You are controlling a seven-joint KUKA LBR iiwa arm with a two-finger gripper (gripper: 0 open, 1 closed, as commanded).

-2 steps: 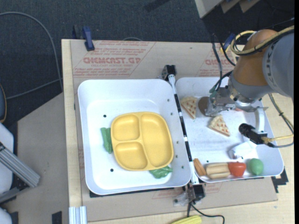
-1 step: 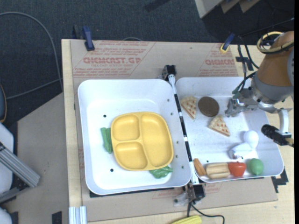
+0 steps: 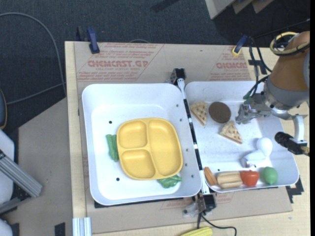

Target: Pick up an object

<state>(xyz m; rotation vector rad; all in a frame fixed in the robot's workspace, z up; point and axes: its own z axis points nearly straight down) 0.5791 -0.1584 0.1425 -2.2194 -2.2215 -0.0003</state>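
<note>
My gripper [image 3: 244,113] hangs low over the right bin [image 3: 290,178]; I cannot tell how it stands. Just to its left lies a brown disc [image 3: 219,111], and beyond that a waffle piece [image 3: 199,112]. A second waffle piece [image 3: 231,132] lies just below-left of my gripper. Further below are a white piece [image 3: 259,151], a hot dog [image 3: 227,179], a tomato [image 3: 250,178] and a lime [image 3: 269,175]. Far left, the other bin [image 3: 98,132] holds a yellow tray [image 3: 149,148].

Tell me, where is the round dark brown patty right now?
The round dark brown patty lies in the right-hand white bin, near its far edge, between a triangular toast slice and the robot's hand.
</note>
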